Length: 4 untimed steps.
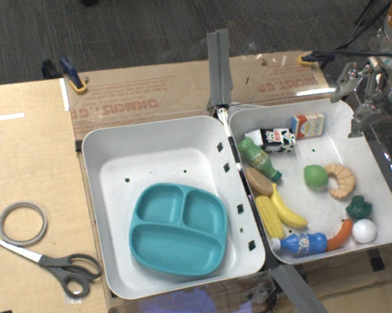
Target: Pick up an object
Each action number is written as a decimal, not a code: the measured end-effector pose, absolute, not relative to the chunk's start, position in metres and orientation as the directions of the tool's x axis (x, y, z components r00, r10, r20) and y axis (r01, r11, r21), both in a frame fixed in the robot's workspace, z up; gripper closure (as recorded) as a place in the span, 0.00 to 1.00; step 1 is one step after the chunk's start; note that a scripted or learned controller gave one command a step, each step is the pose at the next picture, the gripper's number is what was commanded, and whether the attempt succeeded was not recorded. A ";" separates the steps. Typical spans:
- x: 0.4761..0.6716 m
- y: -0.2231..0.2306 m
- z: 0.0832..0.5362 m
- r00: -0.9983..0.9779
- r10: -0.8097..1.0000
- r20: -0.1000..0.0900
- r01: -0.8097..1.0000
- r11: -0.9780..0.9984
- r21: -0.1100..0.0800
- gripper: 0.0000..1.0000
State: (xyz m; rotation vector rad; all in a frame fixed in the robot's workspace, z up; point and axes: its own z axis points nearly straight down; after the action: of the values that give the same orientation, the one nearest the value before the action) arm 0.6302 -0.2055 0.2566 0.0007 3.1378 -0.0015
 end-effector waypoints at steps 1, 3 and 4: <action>0.610 -0.212 0.097 -0.990 -0.143 -0.004 -0.142 0.990 -0.002 0.00; 0.498 -0.220 0.096 -0.996 0.085 -0.019 0.085 0.996 -0.002 0.00; 0.537 -0.159 0.092 -0.988 0.156 -0.004 0.156 0.988 0.001 0.00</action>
State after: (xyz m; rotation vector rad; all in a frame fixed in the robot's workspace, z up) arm 0.5367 -0.1594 0.0923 0.2448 3.1281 0.0004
